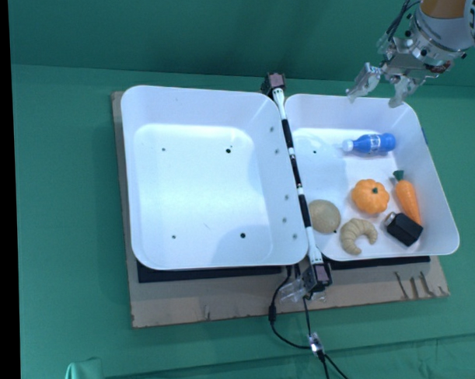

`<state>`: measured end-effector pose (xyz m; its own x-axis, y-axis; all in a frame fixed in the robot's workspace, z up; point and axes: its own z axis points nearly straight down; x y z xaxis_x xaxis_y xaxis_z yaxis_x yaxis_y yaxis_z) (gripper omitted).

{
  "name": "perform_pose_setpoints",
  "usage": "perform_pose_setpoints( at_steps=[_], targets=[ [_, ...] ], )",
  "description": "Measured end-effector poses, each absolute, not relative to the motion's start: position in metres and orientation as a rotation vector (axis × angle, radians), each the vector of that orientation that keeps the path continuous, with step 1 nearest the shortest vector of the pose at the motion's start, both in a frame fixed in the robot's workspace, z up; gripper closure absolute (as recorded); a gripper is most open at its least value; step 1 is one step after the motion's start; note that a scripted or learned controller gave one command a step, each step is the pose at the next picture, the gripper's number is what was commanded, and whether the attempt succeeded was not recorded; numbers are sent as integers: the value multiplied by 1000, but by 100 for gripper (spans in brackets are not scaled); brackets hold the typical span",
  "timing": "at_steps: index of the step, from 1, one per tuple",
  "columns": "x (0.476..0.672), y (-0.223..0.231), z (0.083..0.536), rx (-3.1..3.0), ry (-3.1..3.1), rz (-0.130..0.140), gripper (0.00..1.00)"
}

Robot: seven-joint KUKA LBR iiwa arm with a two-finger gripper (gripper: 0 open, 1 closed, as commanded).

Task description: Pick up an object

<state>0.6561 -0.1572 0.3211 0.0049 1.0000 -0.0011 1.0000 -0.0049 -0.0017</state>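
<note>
My gripper (380,87) hangs open above the far rim of the right bin (439,217), with nothing between its fingers. Below it in that bin lie a blue bottle (370,144), an orange pumpkin (370,196), a carrot (407,198), a black block (403,229), a croissant (357,235) and a tan round bun (324,214). The bottle is the closest to the gripper, a short way toward the front.
The left bin (141,110) sits beside the right one, split from it by a black-and-white bar (295,171). Both rest on a cardboard sheet (210,302) over green cloth. Cables (305,338) trail off the front edge.
</note>
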Motion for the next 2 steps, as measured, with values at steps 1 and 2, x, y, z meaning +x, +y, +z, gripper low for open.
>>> perform_pose_setpoints(
  at_steps=[1,2],
  targets=[
    [656,-157,321,-2227,-2216,3,0],
    [661,-156,280,-2225,-2217,5,0]
  ],
)
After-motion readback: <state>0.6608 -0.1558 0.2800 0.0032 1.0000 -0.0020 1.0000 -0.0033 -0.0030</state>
